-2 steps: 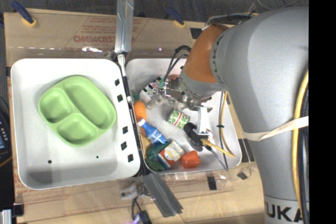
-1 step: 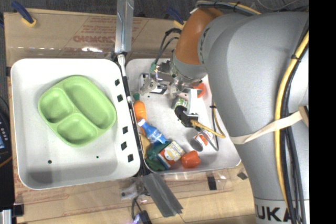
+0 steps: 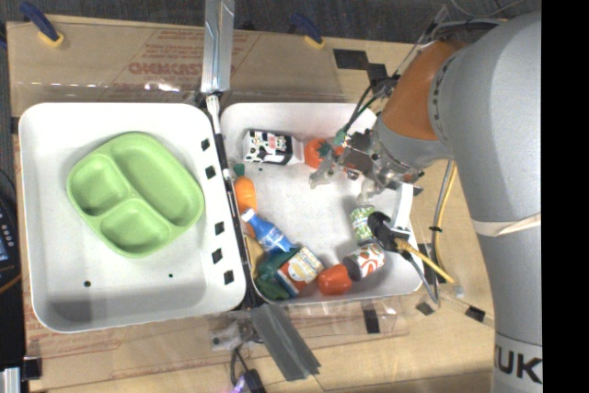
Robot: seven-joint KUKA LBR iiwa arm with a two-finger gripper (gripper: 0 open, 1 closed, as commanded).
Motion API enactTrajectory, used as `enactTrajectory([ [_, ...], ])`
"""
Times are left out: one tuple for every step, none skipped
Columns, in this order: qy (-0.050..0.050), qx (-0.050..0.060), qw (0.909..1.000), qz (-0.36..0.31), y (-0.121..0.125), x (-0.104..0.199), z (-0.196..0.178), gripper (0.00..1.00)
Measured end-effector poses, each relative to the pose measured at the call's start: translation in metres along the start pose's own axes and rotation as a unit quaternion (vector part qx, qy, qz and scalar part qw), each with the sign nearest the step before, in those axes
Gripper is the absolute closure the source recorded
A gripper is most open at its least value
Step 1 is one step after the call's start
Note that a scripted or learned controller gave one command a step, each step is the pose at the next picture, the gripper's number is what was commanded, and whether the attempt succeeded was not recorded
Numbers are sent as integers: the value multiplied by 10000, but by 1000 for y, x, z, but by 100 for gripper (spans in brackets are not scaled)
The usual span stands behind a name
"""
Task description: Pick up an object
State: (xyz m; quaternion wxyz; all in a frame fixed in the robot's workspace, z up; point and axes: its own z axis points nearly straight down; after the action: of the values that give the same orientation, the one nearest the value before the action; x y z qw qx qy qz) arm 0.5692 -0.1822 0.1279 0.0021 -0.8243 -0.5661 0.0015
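Observation:
The right bin (image 3: pixel 304 117) holds several small items. A black-and-white patterned carton (image 3: pixel 268 146) lies at its back, with a small orange item (image 3: pixel 317 152) just right of it. My gripper (image 3: pixel 333 167) hangs low over the bin's back right part, right beside that orange item; whether it touches it is unclear. An orange piece (image 3: pixel 244 193) and a blue bottle (image 3: pixel 269 233) lie along the left wall. At the front sit a dark green item (image 3: pixel 270 279), a red-and-white can (image 3: pixel 302 266), a red item (image 3: pixel 334 281) and another red-and-white can (image 3: pixel 368 260). A green can (image 3: pixel 362 221) stands near the right wall.
The left bin (image 3: pixel 55 290) holds a light green divided plate (image 3: pixel 135 191). A metal divider (image 3: pixel 217 41) runs between the bins. The grey arm with its orange band (image 3: pixel 419 92) covers the right bin's right edge, and cables (image 3: pixel 428 264) trail there.

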Motion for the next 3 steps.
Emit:
enactTrajectory([
  [-2, 7, 9996, -299, 48, 53, 37, 0],
  [1, 243, 9996, -139, 78, 17, 41, 0],
  [2, -3, 10000, -97, 28, 38, 36, 0],
])
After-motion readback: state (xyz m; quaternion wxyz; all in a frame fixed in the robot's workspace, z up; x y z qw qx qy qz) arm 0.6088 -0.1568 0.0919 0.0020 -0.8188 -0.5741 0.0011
